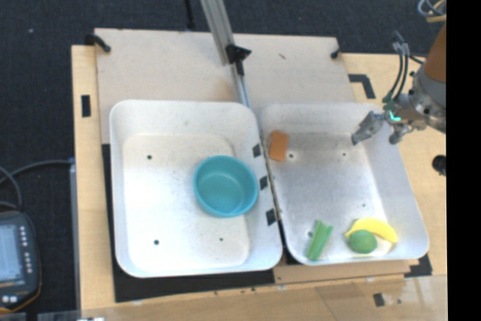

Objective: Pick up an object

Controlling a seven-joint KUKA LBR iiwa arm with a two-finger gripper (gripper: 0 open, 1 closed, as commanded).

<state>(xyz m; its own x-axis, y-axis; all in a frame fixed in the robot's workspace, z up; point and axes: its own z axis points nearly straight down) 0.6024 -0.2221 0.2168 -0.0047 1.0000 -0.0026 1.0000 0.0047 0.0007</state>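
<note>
Metal rail point(213, 0) slanting over bench point(173, 64); handheld screen, maybe pendant point(15, 255), bottom-left on floor.

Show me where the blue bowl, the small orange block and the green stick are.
blue bowl point(225, 186): camera view, on its inner floor, left bin.
orange block point(277, 146): camera view, middle of its top face, right bin.
green stick point(319, 240): camera view, mid-length, right bin's near edge.
</note>
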